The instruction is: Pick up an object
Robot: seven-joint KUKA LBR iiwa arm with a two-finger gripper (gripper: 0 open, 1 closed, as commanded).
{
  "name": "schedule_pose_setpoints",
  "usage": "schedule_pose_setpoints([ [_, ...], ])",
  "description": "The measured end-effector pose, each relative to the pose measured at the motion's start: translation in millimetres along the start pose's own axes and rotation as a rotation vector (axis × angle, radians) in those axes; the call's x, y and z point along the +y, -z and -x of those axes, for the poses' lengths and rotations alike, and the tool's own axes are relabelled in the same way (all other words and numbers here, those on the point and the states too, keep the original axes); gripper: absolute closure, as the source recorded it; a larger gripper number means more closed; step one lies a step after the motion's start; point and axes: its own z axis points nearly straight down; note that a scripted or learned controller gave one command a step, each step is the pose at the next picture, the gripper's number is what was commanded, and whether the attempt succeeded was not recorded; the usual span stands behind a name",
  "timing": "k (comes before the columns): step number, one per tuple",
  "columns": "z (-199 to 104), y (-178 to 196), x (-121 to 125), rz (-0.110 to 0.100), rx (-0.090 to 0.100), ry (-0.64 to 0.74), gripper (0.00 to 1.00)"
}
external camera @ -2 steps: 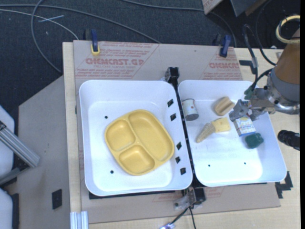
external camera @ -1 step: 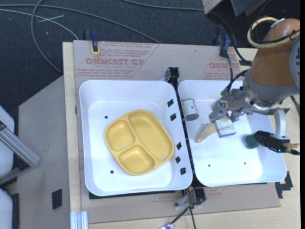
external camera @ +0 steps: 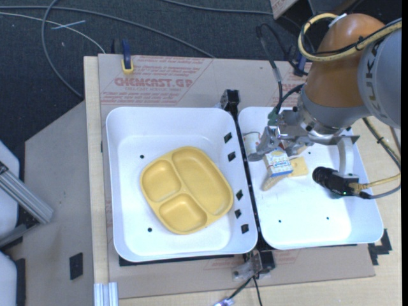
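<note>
A smooth yellow three-compartment tray (external camera: 186, 189) lies in the left bin (external camera: 121, 145). Right of the tray, the metal gripper (external camera: 273, 146) hangs just above a small printed carton (external camera: 279, 164) touching a flat tan piece (external camera: 297, 169). Whether it is spread or closed cannot be told.

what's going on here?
The arm reaches in from the right, with its gripper low over the left side of the right bin. It is right above a small cluster: a blue-and-white box and some tan pieces. This view does not show whether anything is gripped yet. The left bin holds a yellow divided tray, well clear of the gripper.
</note>
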Motion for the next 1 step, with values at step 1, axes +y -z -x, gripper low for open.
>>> schedule_pose_setpoints([
  [1,-58.6,-3.0,-2.7,-0.004,0.001,0.000,1.00],
])
